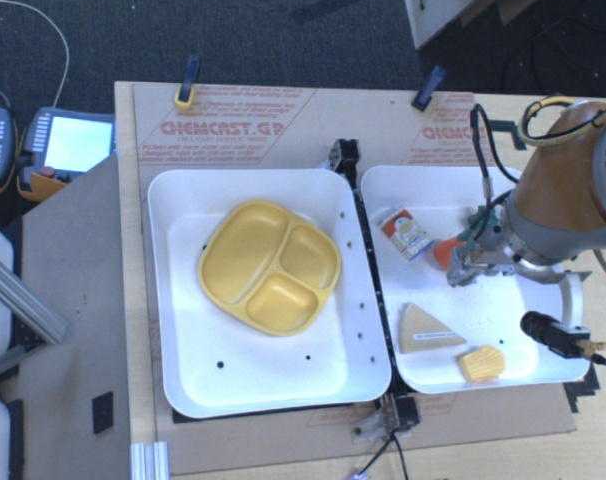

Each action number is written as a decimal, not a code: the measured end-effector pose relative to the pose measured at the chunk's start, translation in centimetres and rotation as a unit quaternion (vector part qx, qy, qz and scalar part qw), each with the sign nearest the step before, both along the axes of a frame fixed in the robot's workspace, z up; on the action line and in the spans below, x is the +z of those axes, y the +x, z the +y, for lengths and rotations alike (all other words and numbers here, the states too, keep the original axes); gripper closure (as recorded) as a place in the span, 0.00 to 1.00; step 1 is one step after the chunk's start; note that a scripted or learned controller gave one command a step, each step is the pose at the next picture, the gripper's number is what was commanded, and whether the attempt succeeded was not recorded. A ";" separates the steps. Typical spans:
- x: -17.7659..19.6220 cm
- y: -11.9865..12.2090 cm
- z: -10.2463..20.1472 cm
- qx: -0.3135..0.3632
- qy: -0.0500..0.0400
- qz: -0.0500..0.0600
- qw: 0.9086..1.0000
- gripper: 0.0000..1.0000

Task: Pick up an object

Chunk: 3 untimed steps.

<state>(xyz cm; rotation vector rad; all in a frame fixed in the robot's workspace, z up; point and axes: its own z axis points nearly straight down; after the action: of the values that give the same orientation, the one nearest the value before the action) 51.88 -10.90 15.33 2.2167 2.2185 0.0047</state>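
Two shallow white bins sit side by side on the counter [143, 268], which is covered w/ a printed cardboard sheet. Left bin [173, 308] holds a yellow divided plate [270, 266] w/ three compartments, lying flat and roughly centred, turned at an angle to the bin walls. Right bin [543, 373] holds the smaller items: a small red-and-white carton [405, 232] near the back, tilted; a beige wedge [428, 328] that looks like a cheese slice toward the front, next to the wall between the bins; a small yellow ridged piece [482, 363] just beside it to the right, close to the front rim; and an orange-red object [443, 253] between the carton and the gripper, only partly seen, so can't say what it is. The arm [568, 183] reaches in from the right over the right bin, orange band above the wrist, cables looping round it. The gripper [470, 264] is low in the bin, right next to the orange-red object, poss. touching it; whether it's open or closed can't be told from this angle, and nothing shows clearly as gripped. Two blue clamps [187, 80] sit at the back edge of the cardboard, and a lit tablet [73, 143] lies off to the left
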 end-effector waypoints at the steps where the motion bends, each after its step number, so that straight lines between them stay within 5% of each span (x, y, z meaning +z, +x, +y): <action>1: 5.0 -0.2 -1.0 0.000 -0.001 -0.001 1.000 1.00; 3: 14.7 -0.1 -1.5 0.000 -0.001 -0.001 1.000 1.00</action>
<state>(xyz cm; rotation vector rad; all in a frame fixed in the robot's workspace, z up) 51.82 -12.39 30.01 2.2143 2.2173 0.0062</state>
